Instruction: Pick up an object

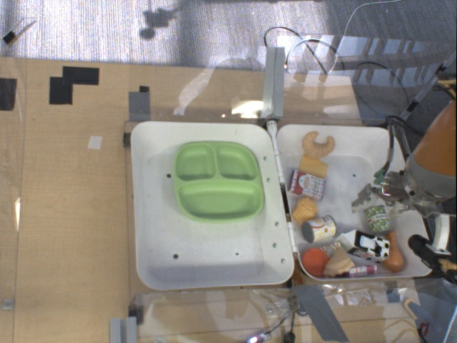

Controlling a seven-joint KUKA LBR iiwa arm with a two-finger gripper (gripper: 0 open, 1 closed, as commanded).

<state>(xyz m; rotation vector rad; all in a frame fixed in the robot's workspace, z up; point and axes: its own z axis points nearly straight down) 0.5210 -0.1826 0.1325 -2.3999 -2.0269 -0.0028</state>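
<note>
My gripper (380, 195) hangs over the right side of the right bin (350, 143), below the arm's orange band. Directly under it, partly covered, is a small white cup with a green label (378, 220). I cannot tell whether the cup is touched or gripped. Other objects lie in the same bin: a croissant (318, 144), a yellow block (313, 166), a red-and-white carton (307, 185), a tan cone-shaped pastry (305, 209), a small can (320, 229), an orange ball (313, 261), a black-and-white cow toy (373, 246) and a carrot (395, 256).
The left bin (153, 213) holds a green divided plate (217, 180). A raised wall separates the two bins. Cables run behind the right bin, and a grey post (273, 84) stands at the back between the bins.
</note>
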